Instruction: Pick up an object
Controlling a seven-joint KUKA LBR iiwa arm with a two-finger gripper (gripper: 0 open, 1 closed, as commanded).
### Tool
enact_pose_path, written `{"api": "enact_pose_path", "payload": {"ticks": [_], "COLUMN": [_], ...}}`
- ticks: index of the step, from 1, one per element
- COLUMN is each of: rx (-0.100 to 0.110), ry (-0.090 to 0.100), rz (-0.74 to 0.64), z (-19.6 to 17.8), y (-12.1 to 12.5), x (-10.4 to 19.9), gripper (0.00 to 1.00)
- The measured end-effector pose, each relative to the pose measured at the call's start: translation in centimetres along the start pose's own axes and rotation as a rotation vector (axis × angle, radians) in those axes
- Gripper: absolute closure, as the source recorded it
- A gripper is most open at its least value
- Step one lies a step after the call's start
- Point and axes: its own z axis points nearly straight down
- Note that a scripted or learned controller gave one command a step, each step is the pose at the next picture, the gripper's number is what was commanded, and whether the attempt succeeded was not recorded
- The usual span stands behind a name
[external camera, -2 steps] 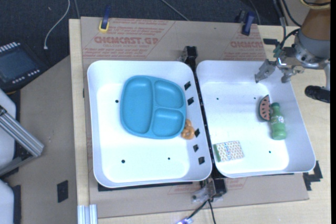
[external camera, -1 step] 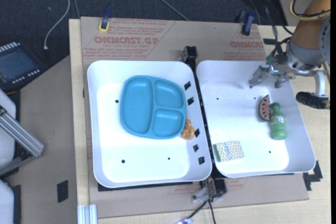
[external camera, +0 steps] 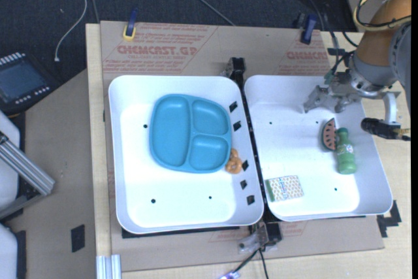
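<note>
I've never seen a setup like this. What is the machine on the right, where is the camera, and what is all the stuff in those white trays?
One camera looks down at a slant from above the bench. The machine at the right is a robot arm, grey with an orange band; its gripper hangs above the right bin. I see nothing between its fingers, so it holds nothing. That bin contains a watermelon-slice toy, a green bottle touching it, and a small patterned packet near the front edge. The left bin holds a blue divided plate with a small orange item at its corner. The arm's job is to pick something up.
</note>
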Motion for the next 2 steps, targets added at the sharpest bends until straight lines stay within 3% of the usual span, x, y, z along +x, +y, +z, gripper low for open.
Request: {"api": "enact_pose_path", "payload": {"ticks": [1,2], "rx": [-0.006,-0.011], "ry": [-0.007,-0.012], "rz": [-0.001,0.003], "z": [-1.2,-7.8], "y": [0.1,0.2], "x": [-0.2,-0.4], "gripper": [1.00,1.00]}}
